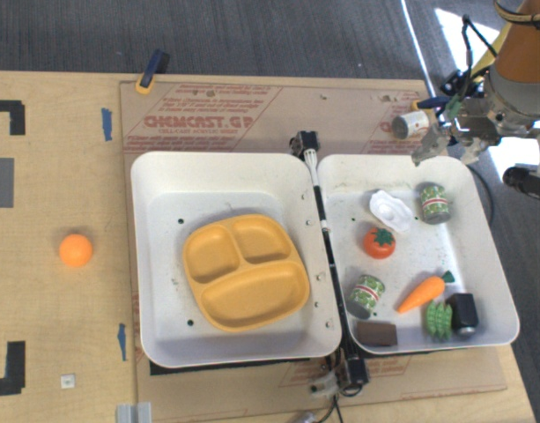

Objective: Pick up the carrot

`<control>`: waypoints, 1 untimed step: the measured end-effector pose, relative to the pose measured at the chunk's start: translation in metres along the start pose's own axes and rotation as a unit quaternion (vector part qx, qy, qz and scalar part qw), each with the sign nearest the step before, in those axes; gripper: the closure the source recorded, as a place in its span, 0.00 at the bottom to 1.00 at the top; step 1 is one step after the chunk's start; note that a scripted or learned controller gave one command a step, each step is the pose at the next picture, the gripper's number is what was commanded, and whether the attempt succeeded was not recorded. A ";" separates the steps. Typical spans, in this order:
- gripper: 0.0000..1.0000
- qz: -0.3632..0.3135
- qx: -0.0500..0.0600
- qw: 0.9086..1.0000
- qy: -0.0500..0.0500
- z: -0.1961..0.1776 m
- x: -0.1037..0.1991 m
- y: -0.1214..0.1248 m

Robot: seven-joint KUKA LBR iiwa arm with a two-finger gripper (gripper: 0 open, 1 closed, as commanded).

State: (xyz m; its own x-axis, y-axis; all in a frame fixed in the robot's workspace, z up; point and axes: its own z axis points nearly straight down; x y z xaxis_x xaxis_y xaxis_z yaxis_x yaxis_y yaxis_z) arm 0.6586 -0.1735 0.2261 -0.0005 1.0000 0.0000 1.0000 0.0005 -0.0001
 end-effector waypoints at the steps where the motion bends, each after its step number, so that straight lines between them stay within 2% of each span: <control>1: 0.00 -0.116 0.001 0.993 0.000 0.052 0.004 -0.057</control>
State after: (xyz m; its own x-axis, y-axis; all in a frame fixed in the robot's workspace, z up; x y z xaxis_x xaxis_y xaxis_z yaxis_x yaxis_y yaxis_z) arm 0.6015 -0.1699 0.1738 -0.2317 0.9728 0.0012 0.9728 0.2317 -0.0015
